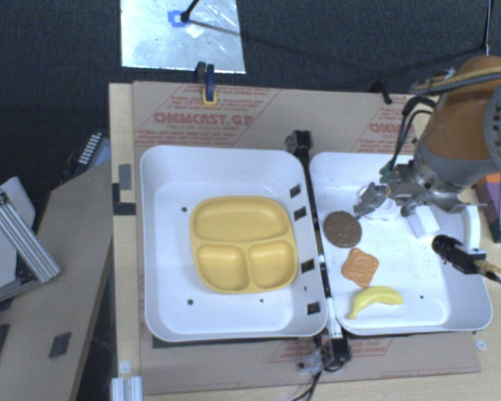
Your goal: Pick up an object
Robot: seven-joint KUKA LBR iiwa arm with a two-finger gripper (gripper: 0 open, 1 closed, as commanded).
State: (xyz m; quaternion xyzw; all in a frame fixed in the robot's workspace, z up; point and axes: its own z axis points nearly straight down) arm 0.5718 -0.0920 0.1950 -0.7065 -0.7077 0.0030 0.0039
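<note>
Nearest your camera, at the front of the right bin (463, 307), you have a yellow banana (376, 299) lying on its side. Just behind it sits an orange waffle-shaped piece (360, 266), and behind that a brown round disc (342, 229), close to the divider between the bins. Your left bin (163, 224) holds a yellow divided plate (238, 243) with three compartments, set about centre. Your arm (463, 132) reaches in from the right over the back of the right bin. Its tool (371, 200) hangs just behind and to the right of the disc, apart from all three items. You cannot tell from this angle how wide the tool stands. Both bins rest on a cardboard-covered desk (234, 115).
</note>
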